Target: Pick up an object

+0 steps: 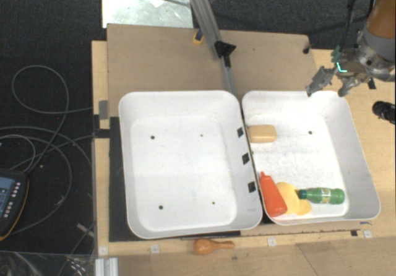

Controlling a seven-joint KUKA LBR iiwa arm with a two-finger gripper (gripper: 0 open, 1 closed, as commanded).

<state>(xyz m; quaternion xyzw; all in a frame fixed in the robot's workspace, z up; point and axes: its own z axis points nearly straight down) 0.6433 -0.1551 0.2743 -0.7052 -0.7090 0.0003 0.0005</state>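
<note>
Gripper point(331, 85) open, empty, above right bin point(309, 138) corner; green bottle point(322, 195) looks light, slippery, grab mid-body.

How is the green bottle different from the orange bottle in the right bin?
The green bottle is slimmer and lies across the right bin, its cap pointing left; the orange bottle is thicker and lies lengthwise along the bin's left wall, its tip pointing to the far side. Both lie flat near the front edge, beside a yellow thing.
</note>
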